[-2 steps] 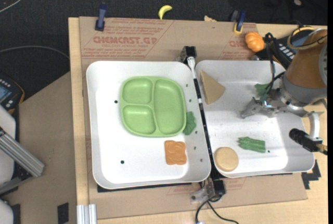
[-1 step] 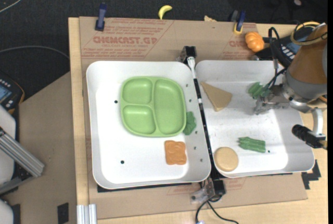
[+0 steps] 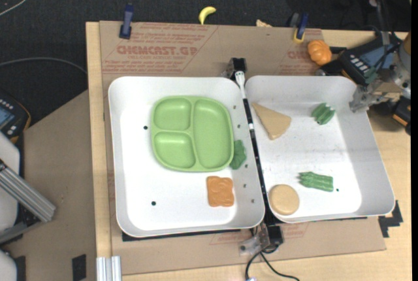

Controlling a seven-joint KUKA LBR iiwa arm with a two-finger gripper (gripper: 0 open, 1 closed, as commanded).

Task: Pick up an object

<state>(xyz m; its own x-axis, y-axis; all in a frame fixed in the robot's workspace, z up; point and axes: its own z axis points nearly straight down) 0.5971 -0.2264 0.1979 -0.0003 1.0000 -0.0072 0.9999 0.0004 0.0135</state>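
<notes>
White plastic makes up both bins: the right bin (image 3: pixel 366 142) lies nearest the tool (image 3: pixel 361 102), the left bin (image 3: pixel 127 142) well beyond it. The tool, a grey metal part, hangs at the right bin's far right rim, above its upper corner; its state I cannot tell from this angle, and nothing shows in its grip. The pick, as I judge it, is not yet begun: every object lies loose on a bin floor, so the whole job of descent, closing and lifting is left.

Closest to the tool is a small green lump (image 3: pixel 322 114), knobbly and leaf-like, just beside it toward the bin's middle. Farther off lies a tan wedge (image 3: pixel 273 121), smooth and flat-faced like a slice of cheese. Below the tool, toward the near rim, sit a ribbed green pod (image 3: pixel 317 181) and a round beige disc (image 3: pixel 284 199), matte like a biscuit.

Past the divider, the left bin holds a glossy light-green tray (image 3: pixel 193 133) with three compartments, a dark green scrap (image 3: pixel 238 155) touching its edge, and an orange waffle (image 3: pixel 220 191), gridded and squarish. Brown cardboard covers the counter (image 3: pixel 163 44) under both bins.
</notes>
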